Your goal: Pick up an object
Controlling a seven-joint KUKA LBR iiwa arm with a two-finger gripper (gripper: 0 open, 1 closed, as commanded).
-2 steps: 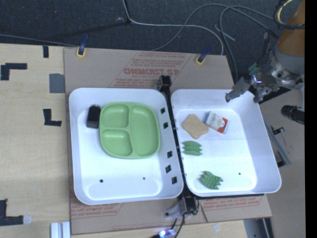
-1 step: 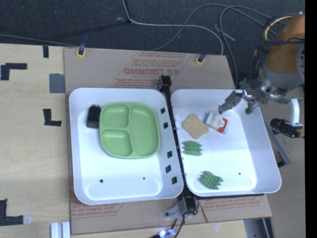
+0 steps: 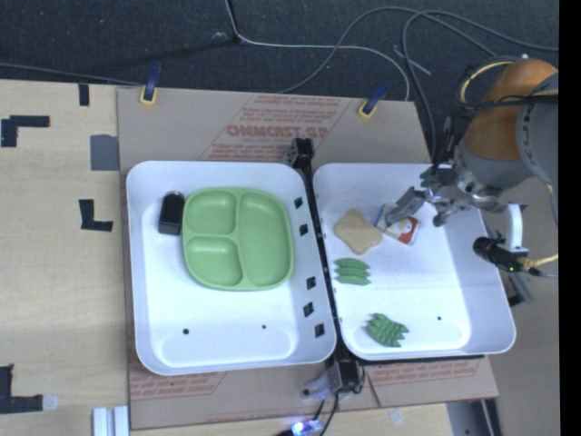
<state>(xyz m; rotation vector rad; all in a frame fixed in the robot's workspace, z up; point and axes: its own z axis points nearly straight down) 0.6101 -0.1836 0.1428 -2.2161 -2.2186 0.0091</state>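
Nearest the front edge of the right bin (image 3: pixel 481 339), a leafy green toy veg (image 3: pixel 386 330) is lying loose, w/ a green pea pod (image 3: pixel 352 272) sitting a bit further in, long axis running roughly left-right. Behind that, a tan bread-like piece (image 3: pixel 358 232) is resting near the bin's left wall.

The gripper (image 3: pixel 399 211) is hanging over the mid-back part of that bin, arm coming in from the right, pointing left toward the bread. A small red-and-white packet (image 3: pixel 406 231) is lying right under / just beside the tip, on the side facing the front edge. Can't tell whether the fingers are spread or closed, nor whether anything's caught between them; too blurred. My guess: the packet is the closest candidate, bread next, just left of the tip.

The left bin (image 3: pixel 145 271) is carrying a green divided plate (image 3: pixel 238 239) w/ a small black block (image 3: pixel 171 213) touching its left rim.

Both bins are sitting on a cardboard sheet (image 3: pixel 272 125) clamped at the back, atop a wood bench; cables are trailing across dark carpet beyond.
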